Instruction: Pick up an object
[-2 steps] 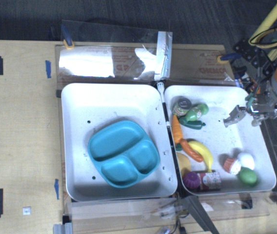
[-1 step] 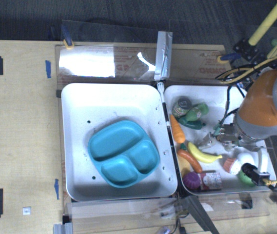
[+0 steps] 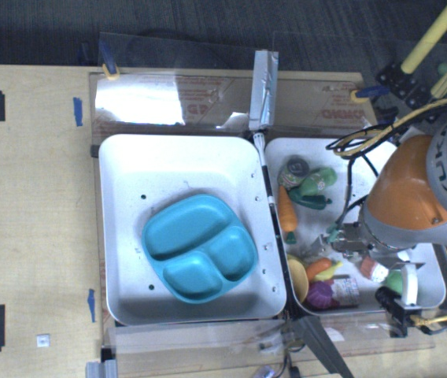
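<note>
A jumble of small toy foods (image 3: pixel 318 278) lies in the right white bin (image 3: pixel 436 286), an orange carrot (image 3: pixel 287 211) at its 9 o'clock edge and a green piece (image 3: pixel 316 183) toward 11. The tool (image 3: pixel 348 242) hangs over the pile; its state cannot be told. A blue divided tray (image 3: pixel 198 246) fills the left bin (image 3: pixel 121 211) on the desk (image 3: pixel 35 211).

Grey arm (image 3: pixel 412 191) reaching from right (orange-banded wrist), gripper (image 3: pixel 341 241) lowered
</note>
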Controlling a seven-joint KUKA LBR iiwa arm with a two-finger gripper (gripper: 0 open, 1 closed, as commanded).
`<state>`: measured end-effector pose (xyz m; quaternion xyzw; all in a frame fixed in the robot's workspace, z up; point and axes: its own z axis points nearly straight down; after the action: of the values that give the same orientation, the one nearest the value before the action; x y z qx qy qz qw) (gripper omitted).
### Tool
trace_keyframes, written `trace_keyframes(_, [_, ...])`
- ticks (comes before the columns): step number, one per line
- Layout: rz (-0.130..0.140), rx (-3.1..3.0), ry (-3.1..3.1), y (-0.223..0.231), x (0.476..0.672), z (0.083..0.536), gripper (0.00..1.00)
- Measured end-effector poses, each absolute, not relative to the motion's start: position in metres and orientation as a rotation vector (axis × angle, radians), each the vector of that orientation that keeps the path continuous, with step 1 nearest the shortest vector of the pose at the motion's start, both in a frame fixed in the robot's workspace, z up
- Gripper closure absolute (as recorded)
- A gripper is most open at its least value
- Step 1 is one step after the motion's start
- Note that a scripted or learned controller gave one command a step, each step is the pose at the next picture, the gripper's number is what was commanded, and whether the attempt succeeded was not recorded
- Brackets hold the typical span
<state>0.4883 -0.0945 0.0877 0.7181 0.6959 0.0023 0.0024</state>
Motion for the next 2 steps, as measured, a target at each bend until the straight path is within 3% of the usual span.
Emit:
trace_keyframes(1, [0.012,2.25,2.178,-0.095,0.49,0.099,1.0])
trace_keyframes(2, [0.008,2.087,2.341,-0.053,0.554,0.187,1.0])
